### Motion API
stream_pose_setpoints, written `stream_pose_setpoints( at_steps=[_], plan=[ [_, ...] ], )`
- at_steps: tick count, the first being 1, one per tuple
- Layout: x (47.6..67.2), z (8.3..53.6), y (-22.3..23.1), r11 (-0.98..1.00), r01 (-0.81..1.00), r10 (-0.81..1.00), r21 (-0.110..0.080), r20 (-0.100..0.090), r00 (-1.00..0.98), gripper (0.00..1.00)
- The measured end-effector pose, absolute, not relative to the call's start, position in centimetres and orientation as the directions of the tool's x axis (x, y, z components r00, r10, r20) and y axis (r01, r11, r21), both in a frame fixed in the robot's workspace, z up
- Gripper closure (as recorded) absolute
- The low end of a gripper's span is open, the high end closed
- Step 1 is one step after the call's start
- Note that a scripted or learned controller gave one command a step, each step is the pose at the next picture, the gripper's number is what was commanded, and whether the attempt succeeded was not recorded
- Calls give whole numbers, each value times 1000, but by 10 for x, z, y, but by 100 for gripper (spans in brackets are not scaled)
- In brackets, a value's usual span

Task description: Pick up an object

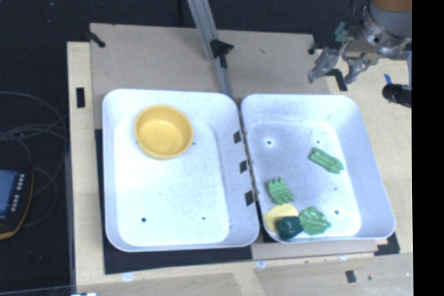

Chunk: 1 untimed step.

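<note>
My gripper (338,71) hangs above the bench just beyond the far edge of the right bin (361,142), its two fingers spread open with nothing between them. In the right bin lie a green ridged piece (325,160) toward the right, a small green block (278,188) near the middle, and at the near edge a yellow piece (279,212), a dark green cube (288,226) and a green leafy piece (314,220) crowded together. A yellow bowl (164,131) sits in the far part of the left bin (173,218).
A grey metal post (198,3) slants up from the bench behind the seam between the bins. A tan board (277,59) lies under both bins. A handheld controller (12,201) with cables rests at the left edge.
</note>
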<state>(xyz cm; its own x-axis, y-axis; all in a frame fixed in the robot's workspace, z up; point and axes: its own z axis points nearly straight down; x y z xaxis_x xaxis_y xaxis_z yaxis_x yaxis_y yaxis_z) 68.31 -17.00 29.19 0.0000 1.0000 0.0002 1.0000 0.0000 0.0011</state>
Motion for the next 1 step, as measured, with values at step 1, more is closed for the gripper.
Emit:
stream_pose_setpoints(
  at_steps=[1],
  plan=[
    [683,245,-179,-1,1000,1000,-3,-1,1,0]
  ],
)
